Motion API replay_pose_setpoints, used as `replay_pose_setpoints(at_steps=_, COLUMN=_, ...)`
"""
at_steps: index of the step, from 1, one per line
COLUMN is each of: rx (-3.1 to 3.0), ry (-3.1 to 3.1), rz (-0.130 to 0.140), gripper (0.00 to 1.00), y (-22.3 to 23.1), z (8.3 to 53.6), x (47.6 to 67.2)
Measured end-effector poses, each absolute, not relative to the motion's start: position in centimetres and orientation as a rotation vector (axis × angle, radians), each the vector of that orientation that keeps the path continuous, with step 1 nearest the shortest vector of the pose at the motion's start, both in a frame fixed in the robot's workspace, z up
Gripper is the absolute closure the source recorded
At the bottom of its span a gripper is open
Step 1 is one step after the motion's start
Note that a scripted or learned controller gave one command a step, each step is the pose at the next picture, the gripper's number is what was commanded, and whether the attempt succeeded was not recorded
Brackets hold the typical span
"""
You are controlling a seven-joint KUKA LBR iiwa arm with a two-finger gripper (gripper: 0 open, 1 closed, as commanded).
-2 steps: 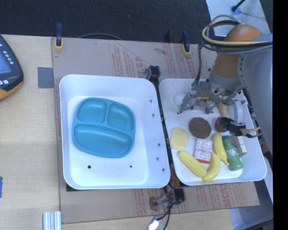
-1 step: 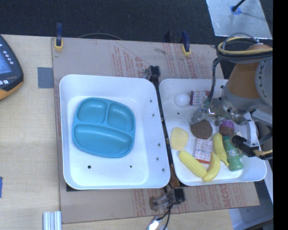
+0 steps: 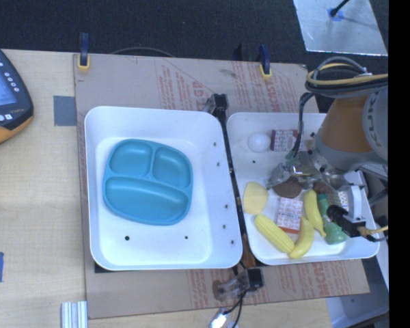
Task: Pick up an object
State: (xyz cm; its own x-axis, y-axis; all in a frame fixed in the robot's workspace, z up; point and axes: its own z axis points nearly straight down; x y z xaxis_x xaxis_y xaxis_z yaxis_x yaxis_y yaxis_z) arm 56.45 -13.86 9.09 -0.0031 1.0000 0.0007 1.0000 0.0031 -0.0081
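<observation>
Objects lie clustered in the right bin [image 3: 260, 255] at lower right of frame: a corn cob [image 3: 273, 233], a banana [image 3: 303, 239], a red-and-white packet [image 3: 288, 212] and a white ball [image 3: 259, 141]. Gripper [image 3: 292, 175] sits low above the packet; its opening cannot be judged. Left bin [image 3: 157, 118] holds a blue divided plate [image 3: 148, 181].
</observation>
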Motion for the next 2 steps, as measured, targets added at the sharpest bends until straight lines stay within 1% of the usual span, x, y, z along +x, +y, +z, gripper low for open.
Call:
replay_pose_setpoints(at_steps=1, rx=-2.213, ry=-2.223, rz=0.008, gripper=1.0, y=-14.0, z=10.1, x=56.6)
replay_pose_setpoints(at_steps=2, rx=-2.208, ry=-2.232, rz=-0.004, gripper=1.0, y=-6.5, z=19.6, x=52.4)
